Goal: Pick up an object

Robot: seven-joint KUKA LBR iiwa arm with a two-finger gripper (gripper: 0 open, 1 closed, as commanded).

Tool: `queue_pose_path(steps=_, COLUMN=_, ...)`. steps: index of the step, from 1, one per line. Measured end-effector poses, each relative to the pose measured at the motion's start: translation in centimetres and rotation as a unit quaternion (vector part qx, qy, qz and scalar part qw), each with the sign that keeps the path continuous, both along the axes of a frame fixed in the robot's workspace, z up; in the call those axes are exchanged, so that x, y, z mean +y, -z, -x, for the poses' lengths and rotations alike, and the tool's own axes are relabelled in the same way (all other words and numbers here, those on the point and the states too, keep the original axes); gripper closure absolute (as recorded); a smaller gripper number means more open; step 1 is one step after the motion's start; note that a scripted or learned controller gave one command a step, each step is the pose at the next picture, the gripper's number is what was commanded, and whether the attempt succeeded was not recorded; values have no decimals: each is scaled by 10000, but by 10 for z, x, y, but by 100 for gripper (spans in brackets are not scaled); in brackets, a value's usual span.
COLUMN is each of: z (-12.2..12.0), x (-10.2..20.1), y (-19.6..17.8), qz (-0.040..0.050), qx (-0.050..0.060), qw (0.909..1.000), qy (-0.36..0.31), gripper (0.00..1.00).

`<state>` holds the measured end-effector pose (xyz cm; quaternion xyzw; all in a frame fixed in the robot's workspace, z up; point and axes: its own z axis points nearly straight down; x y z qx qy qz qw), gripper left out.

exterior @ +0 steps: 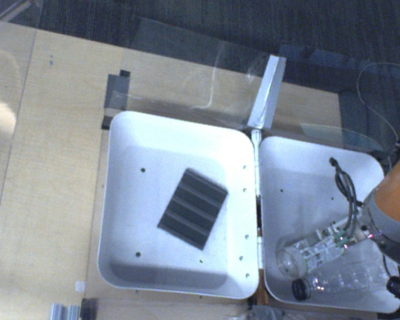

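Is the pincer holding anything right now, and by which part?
Cannot be told. The pincer is low in the right bin; nothing visibly sits in its grip. The dark ridged block lies in the left bin.

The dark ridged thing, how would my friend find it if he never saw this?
Look at the left bin of the two white ones. Near its middle lies a dark grey ridged block, a tilted rectangle with ridges along its length. It is flat and solid, unlike the clear bottle in the right bin.
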<state>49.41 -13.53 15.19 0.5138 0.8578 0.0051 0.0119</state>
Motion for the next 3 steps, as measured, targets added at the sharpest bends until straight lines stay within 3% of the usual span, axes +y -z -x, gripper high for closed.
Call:
queue_pose_path(steps=1, z=-3, x=3, y=-11, qz=-19, qx=-17, qw=10000, qy=-29, gripper=100)
queue_pose_path(steps=2, z=-17, x=-13, y=53, qz=-42, qx=105, qw=9805, qy=1963, gripper=100)
queue_pose_path(steps=3, z=-17, x=-13, y=53, qz=-42, qx=105, qw=9805, qy=1961, gripper=0)
